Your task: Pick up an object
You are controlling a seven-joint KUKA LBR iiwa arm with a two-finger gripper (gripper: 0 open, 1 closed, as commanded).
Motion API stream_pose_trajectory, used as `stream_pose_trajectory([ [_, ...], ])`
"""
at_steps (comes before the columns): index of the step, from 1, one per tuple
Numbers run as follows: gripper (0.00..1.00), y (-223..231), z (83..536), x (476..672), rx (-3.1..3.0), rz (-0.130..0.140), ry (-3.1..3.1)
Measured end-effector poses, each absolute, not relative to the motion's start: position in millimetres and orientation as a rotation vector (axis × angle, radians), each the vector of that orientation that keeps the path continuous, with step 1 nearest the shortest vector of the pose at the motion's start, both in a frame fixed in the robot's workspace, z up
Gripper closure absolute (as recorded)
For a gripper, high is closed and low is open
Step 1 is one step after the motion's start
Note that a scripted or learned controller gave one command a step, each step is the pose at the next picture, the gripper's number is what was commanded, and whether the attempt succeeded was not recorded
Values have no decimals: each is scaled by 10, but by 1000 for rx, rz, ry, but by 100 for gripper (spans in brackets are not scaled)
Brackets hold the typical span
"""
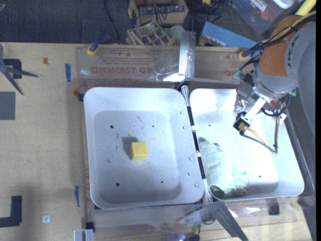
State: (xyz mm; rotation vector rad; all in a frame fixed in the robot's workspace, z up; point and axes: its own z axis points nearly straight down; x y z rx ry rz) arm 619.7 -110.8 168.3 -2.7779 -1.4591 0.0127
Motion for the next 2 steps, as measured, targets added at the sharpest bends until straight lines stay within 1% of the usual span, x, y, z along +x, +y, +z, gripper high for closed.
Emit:
stream_pose_trajectory([
  [1, 100, -1613, 1349, 5959, -2596, 7, -1759],
  [2, 100, -1045, 2021, 6054, -2905, 7, -1192],
])
